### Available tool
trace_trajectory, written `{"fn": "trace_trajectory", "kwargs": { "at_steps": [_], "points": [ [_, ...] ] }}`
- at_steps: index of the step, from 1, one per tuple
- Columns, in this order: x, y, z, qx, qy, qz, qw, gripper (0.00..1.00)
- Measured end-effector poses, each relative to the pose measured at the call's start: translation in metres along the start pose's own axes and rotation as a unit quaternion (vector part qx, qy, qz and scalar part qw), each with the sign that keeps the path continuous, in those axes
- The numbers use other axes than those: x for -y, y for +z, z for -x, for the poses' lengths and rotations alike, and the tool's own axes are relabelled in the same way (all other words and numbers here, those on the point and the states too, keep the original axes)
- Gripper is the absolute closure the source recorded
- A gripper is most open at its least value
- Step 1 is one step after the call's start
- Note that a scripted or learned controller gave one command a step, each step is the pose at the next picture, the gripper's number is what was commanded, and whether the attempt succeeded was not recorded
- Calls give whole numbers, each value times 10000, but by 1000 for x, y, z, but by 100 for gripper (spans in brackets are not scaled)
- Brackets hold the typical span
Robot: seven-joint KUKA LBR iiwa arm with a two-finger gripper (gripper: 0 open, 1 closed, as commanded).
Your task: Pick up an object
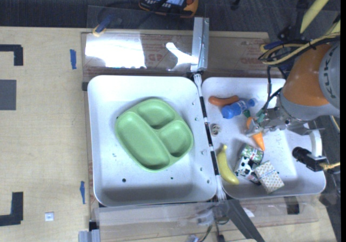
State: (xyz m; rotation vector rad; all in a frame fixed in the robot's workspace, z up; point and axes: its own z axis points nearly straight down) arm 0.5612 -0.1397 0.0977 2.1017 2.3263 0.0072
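A slanted overhead view of a wooden bench bearing 2 shallow white bins side by side. The left bin (102, 95), at the centre of the frame, holds 1 green divided plate (154, 133) with 3 compartments. The right bin (303, 176), at centre right, holds the loose objects the task could mean: an orange sausage-shaped piece (223, 100) near its upper left corner, a blue bottle (235, 109) touching it just below, a yellow banana (226, 166) lying along the bin's left wall, a black-and-white patterned object (247, 165) beside the banana, a speckled block (268, 176) at its lower right, and a small orange carrot-like piece (259, 139) near the middle. The grey arm with its orange band (305, 81) enters from the right edge, and the gripper (263, 122) sits low over the middle of the right bin, just above the carrot-like piece. Whether its jaws stand open or closed cannot be told (the wrist hides the tips), and nothing is visibly held. In my judgement the step in hand is the descent onto a target. To do it well, the fingers should straddle 1 object only, likely the carrot-like piece, staying away from the bottle, then close fully before lifting straight up.
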Motion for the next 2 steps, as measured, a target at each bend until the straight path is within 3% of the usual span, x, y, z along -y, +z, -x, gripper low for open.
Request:
{"fn": "trace_trajectory", "kwargs": {
  "at_steps": [1,2],
  "points": [
    [17,-87,-64,-9,-995,-28,9950,100],
    [4,-104,-29,-1,-687,-24,9976,100]
  ]
}}
